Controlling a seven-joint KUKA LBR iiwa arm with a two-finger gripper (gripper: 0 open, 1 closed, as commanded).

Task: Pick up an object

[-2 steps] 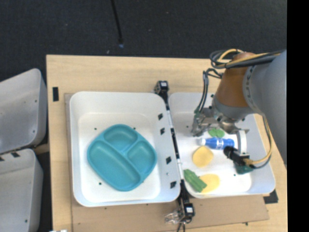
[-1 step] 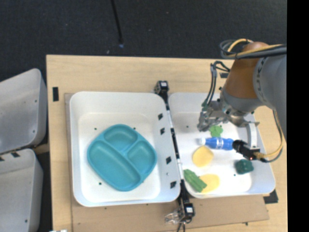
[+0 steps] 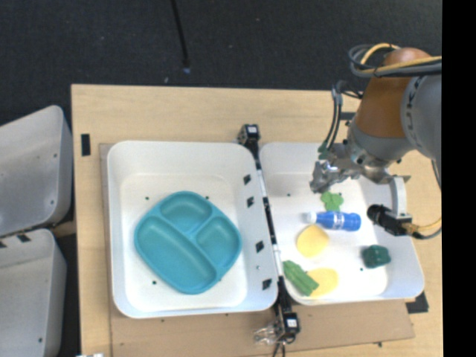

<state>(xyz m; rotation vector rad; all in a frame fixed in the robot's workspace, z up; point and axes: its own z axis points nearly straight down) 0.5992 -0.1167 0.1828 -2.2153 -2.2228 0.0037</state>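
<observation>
While the arm (image 3: pixel 387 110) reached in from the upper right of the frame, its pincer (image 3: pixel 326 178) hung over the right bin (image 3: pixel 286 158), just above a small green piece (image 3: pixel 332 199). Whether the pincer was open or gripping anything could not be determined. Below lay a blue bottle (image 3: pixel 336 220), yellow lump (image 3: pixel 312 241) and dark green object (image 3: pixel 375 256). A teal tray (image 3: pixel 187 241) occupied the left bin (image 3: pixel 119 199)

No legible text, labels or numbers anywhere.
</observation>
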